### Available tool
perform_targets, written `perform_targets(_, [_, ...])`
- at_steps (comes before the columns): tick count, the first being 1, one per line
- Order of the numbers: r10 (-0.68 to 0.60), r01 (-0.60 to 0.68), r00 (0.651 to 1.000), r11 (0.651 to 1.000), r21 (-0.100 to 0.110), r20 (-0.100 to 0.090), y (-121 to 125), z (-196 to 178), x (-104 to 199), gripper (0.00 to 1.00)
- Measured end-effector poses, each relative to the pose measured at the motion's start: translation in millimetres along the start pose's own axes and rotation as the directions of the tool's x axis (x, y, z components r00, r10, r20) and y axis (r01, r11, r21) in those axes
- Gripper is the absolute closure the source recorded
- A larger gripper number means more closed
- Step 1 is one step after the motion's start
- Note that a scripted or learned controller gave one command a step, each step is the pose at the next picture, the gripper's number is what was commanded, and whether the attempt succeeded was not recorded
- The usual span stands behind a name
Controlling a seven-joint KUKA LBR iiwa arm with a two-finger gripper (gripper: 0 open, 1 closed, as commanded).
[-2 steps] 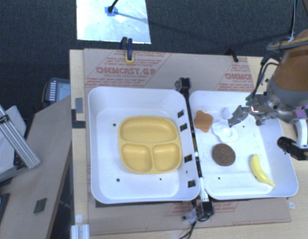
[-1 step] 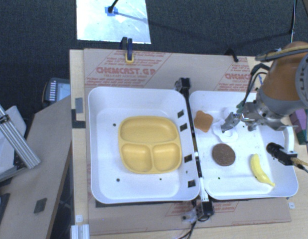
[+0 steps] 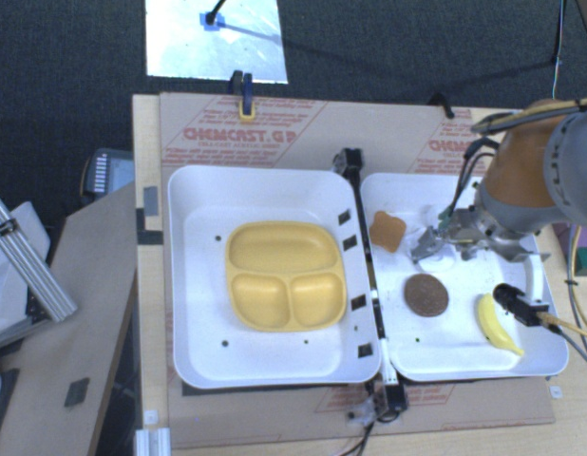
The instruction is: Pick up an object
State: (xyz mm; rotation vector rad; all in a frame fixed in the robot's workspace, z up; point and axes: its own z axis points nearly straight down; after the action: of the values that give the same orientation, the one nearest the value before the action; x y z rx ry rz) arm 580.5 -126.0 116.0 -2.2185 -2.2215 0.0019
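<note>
Camera view looks down at a slant on a counter [image 3: 146,283] carrying two shallow white bins side by side. Left bin [image 3: 194,207] holds a yellow divided tray [image 3: 282,275] with one wide compartment at the far side and two smaller ones nearer the camera; bare white floor rings the tray on all sides. Right bin [image 3: 398,354] holds three loose things: an orange-brown block [image 3: 388,231] near the far left corner, a flat brown round disc [image 3: 426,295] toward the middle, and a yellow banana [image 3: 496,324] near the right front, with a black fitting just beside its upper end. All three lie apart from one another. Grey arm [image 3: 545,174] comes in over the right bin's far right part, and its jaws [image 3: 429,245] hang low between the block and the disc, close to both; whether they are spread or pressed together cannot be told, and nothing can be seen between them. Under the bins lies a cardboard sheet [image 3: 303,126] printed in red with "CHEMCAST", repeated partly at the right. Open bin floor remains in the right bin's near left corner.
</note>
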Motion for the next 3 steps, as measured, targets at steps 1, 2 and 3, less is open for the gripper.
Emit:
perform_targets(1, [0.0,0.0,1.0,1.0,-0.005,0.002,1.4,-13.2,-0.6,1.0])
perform_targets(2, [-0.001,0.001,1.0,1.0,-0.009,0.002,2.2,-76.5,-5.9,1.0])
perform_targets(3, [-0.003,0.003,1.0,1.0,-0.008,0.002,3.6,-113.3,-6.1,1.0])
